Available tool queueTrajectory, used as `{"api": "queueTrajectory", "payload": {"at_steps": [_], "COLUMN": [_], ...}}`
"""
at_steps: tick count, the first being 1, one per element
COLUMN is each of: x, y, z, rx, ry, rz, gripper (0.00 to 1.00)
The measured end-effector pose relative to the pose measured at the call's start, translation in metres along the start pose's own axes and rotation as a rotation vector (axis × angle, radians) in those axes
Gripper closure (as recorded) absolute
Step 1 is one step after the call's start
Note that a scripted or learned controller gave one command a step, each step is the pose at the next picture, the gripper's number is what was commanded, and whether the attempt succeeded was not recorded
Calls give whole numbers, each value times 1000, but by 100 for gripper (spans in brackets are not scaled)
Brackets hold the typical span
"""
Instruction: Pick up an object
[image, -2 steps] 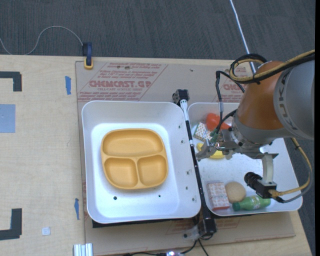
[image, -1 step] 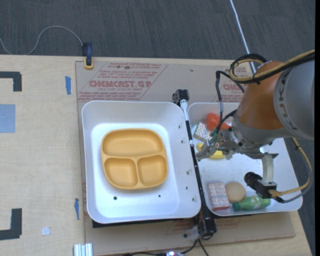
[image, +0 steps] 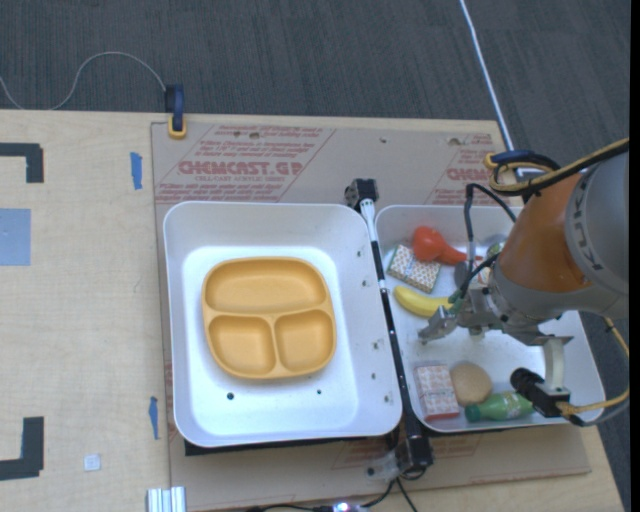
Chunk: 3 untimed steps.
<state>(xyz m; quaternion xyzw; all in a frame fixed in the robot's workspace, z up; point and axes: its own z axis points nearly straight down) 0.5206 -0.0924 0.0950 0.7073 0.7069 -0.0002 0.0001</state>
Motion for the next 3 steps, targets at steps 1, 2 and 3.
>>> {"api": "queueTrajectory", "payload": {"at_steps": [1,2,3], "x": [-5,-10,84], "y": [-33,-31,-2], "z": [5,-7,-90], "rx": [-22,-29,-1], "ry": [-5,-16,2], "rz": [-2,3,-2], "gripper": [0,100,100]}}
